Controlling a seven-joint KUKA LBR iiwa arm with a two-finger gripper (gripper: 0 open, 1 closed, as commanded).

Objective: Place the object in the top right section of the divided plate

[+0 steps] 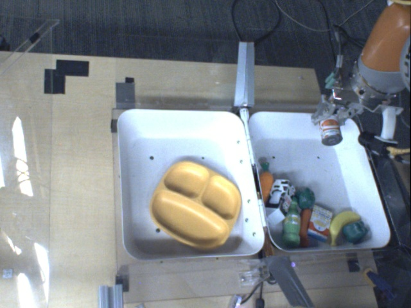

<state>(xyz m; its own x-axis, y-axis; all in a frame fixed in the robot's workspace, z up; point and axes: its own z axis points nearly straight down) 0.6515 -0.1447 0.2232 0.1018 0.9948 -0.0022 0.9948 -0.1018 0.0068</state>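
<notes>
- My pincer (331, 119) is up over the far right corner of the right bin (359, 172), and it's pinched onto a small can (331, 132) with a red label and a pale top. You can see the can sitting between the fingers, hanging just below them.
- The can looks lifted clear of the bin floor, roughly upright, maybe a touch tilted.
- The divided plate (196, 203) is the yellow one in the left bin (138, 172): three sections, sitting at a slant, more toward the near side. It's well apart from the can, with the wall between the bins in the way.
- Leftovers are heaped along the near edge of the right bin: a carrot (266, 185), a green bottle (291, 226), a banana (342, 223), a black-and-white thing (280, 192) I can't really identify, plus some green bits and a small carton.
- My orange band (385, 34) is at the top right corner, with cables looping over the dark floor behind.
</notes>
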